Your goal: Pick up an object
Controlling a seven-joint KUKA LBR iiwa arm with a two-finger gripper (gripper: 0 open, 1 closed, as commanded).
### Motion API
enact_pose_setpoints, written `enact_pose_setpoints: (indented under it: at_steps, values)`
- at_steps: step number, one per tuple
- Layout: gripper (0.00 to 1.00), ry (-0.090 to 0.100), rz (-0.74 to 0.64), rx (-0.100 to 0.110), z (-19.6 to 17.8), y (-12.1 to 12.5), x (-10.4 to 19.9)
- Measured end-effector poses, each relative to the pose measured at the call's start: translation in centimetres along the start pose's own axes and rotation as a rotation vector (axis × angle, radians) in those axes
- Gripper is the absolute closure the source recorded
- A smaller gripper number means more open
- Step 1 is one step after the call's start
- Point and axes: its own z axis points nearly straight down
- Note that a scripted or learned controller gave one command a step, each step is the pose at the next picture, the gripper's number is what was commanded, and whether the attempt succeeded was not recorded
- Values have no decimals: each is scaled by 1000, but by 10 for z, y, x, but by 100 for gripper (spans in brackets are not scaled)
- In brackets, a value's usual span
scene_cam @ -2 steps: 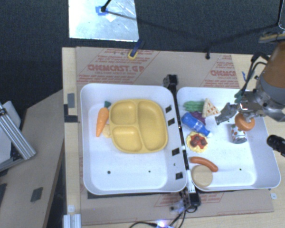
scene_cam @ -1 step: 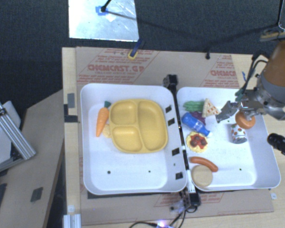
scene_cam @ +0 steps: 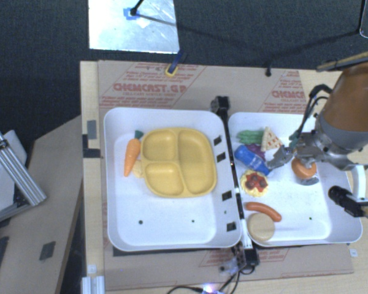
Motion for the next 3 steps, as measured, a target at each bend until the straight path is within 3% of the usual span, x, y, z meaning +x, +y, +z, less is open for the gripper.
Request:
enact_pose_setpoints:
  at_steps: [2,3]
  values:
    - [0,0,0,-2,92,13,1]
    - [0,4,-1,-10,118,17,2]
